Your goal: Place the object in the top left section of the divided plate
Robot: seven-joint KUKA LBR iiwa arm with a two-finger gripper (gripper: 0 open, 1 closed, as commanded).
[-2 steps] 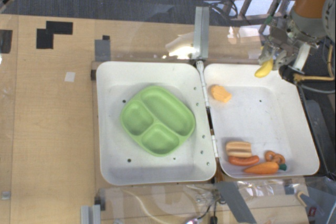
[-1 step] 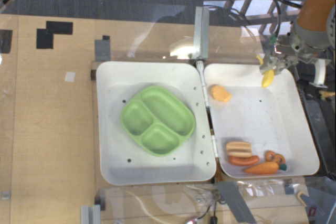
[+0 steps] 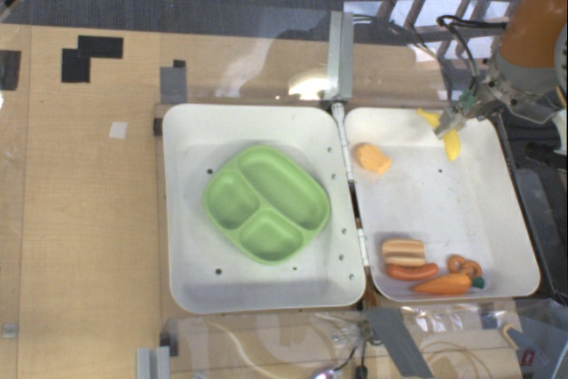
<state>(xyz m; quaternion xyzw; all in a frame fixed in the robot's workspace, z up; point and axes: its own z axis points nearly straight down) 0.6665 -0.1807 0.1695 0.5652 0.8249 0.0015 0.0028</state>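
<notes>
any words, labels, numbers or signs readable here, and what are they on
None can be read.
The green plate, both white bins and the toy foods carry no print that shows.
The black blocks on the bench are plain shapes, not letters.
A small red patch at the lower right edge is too small to tell whether it bears text.

No readable text, labels, brands or numbers anywhere; black marks on the bench point(image 3: 80, 191), upper left of frame, carry no lettering.

Bright, even light; glare on bench point(image 3: 306, 89)
</notes>
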